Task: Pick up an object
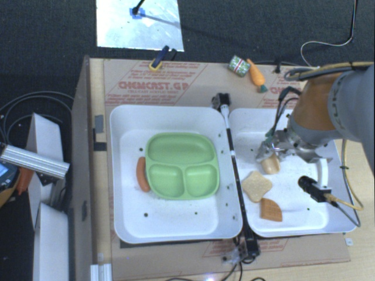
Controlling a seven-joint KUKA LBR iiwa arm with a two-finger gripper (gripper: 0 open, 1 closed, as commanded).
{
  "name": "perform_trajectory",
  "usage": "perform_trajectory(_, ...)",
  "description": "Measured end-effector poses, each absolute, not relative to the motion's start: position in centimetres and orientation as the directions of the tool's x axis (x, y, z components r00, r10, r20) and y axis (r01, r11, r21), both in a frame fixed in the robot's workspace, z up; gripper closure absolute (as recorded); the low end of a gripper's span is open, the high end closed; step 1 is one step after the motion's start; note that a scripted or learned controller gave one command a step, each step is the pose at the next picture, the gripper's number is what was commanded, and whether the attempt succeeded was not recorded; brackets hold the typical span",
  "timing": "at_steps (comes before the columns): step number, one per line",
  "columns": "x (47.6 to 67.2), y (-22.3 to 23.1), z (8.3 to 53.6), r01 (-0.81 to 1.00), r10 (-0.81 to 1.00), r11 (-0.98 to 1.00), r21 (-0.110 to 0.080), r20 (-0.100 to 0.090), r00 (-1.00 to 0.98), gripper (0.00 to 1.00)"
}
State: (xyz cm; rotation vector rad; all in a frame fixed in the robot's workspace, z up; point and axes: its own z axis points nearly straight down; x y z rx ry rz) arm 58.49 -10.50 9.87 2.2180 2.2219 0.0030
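I see my gripper [268,155] low in the right bin [335,218], touching a small tan food piece [270,166]. Whether it grips, I cannot tell.

I see glossy white plastic bins [126,174], a smooth matt green plastic tray [181,165], printed brown cardboard [158,84] underneath, and rough dark carpet [47,28].

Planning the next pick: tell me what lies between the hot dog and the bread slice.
In the camera view, the green divided plate and the rims where the two white bins meet lie between the hot dog and the bread slice.
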Motion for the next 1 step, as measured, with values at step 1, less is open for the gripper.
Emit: perform_trajectory(1, 62.17, -3.89, 18.56, 1.000, 1.000, 0.005, 0.005, 0.001, -0.005, 1.00)
